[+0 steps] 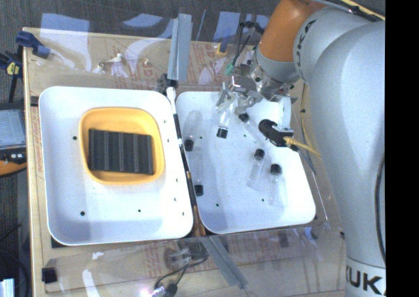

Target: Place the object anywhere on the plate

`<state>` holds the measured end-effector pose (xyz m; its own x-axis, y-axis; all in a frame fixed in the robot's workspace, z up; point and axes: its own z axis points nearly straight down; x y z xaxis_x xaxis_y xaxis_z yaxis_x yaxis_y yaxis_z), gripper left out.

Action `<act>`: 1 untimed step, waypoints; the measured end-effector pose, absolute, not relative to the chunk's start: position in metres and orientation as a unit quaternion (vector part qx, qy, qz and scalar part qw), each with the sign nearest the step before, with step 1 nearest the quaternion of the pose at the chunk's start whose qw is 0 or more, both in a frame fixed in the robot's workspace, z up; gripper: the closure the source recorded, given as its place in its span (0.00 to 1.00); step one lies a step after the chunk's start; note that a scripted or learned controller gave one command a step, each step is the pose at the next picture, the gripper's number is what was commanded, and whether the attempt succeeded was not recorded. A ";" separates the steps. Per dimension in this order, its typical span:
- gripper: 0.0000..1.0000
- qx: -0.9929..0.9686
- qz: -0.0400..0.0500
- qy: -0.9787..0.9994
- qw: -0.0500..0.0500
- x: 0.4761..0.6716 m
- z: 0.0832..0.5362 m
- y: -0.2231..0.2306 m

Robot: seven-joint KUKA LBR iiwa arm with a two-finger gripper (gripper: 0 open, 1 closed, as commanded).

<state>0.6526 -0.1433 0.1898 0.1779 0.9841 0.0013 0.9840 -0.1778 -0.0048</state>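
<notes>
Clearly "KU" reads on the arm's base (364,280) (lower right); gripper (230,101) state I cannot tell.

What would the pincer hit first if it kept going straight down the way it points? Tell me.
Probably the clear vial beneath the pincer, then the right bin's floor; depth is hard to judge from this slant.

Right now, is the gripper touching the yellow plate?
Apart. The camera view shows the gripper over the right bin, while the yellow plate sits in the left bin, across the divide.
</notes>
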 end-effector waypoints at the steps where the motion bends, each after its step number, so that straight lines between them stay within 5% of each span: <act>1: 1.00 -0.718 0.002 -0.696 0.002 0.628 0.202 -0.119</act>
